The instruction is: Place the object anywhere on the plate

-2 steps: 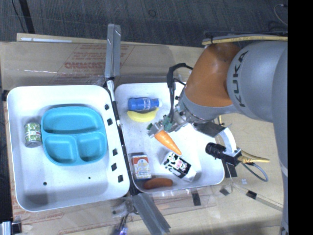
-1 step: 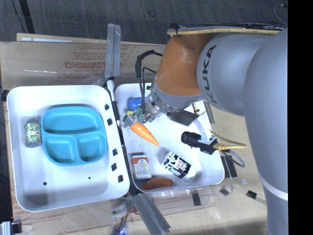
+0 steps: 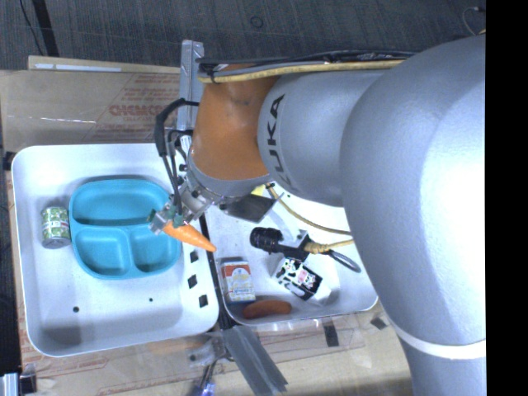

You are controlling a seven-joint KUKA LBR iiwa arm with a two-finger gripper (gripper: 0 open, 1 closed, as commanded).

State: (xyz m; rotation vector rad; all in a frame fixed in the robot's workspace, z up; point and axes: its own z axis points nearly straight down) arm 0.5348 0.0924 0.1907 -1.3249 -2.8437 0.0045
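A blue divided plate lies in the left white bin. My gripper hangs over the plate's right rim. An orange carrot sits between its fingers, its leafy green end inside the gripper and its pointed tip slanting down to the right, over the gap between plate and bin wall. The grey arm with its orange band reaches in from the right and covers much of the right bin.
A small green-labelled can stands left of the plate in the left bin. In the right bin lie an orange-and-white carton, a brown sausage-shaped item and a white packet with dark print.
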